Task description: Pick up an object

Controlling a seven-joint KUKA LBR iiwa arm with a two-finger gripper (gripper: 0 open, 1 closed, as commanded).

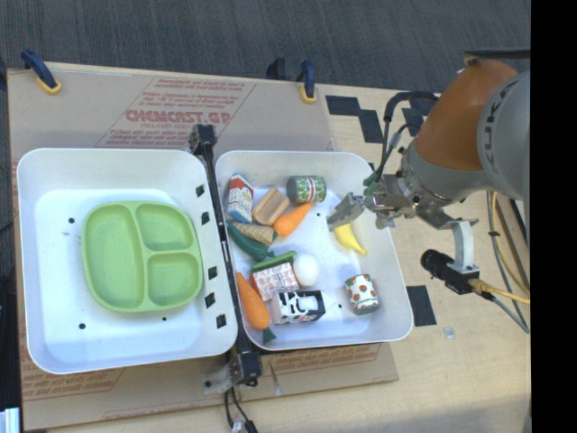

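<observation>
The right bin holds several toy foods. A yellow banana lies near its right wall, a green can at the back, and a small carrot beside a brown bread piece. A white egg, a spotted can and a cow-patterned carton sit toward the front. My gripper hovers over the bin's right side, just above the banana's upper end. Its fingers stand open with nothing between them.
The left bin carries a green divided plate. Along the right bin's left wall lie a red-and-white can, a green-husked corn, a strawberry carton and a large carrot. Cables hang at the bench's right.
</observation>
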